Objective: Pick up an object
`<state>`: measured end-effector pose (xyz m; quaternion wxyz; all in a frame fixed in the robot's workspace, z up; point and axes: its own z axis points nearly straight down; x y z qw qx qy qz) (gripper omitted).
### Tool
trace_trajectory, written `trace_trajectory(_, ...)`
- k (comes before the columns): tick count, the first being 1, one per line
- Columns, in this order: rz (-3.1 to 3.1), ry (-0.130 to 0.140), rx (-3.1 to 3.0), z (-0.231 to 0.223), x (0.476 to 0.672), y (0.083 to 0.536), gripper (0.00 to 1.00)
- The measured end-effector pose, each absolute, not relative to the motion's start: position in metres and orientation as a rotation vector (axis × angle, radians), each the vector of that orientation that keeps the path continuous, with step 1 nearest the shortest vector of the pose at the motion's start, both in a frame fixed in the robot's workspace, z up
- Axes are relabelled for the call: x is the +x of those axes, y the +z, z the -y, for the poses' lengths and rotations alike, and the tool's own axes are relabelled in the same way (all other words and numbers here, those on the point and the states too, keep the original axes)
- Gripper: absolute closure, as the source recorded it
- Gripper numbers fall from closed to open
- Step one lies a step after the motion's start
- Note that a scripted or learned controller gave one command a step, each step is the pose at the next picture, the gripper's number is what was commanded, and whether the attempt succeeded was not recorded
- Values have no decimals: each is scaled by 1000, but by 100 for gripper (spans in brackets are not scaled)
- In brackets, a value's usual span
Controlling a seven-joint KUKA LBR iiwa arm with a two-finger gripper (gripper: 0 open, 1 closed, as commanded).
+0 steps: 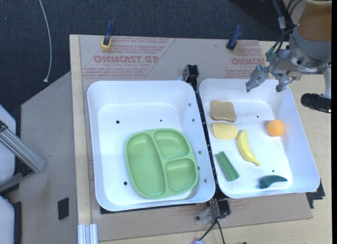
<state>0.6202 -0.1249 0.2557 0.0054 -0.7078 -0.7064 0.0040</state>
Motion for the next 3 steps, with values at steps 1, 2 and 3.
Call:
trace_trajectory(1,2221,1,-2220,125,622,262,0)
trace_trajectory(2,2219,3,-2220,128,624,202,0)
trace_trajectory(3,2219,4,-2219,123,624,160,0)
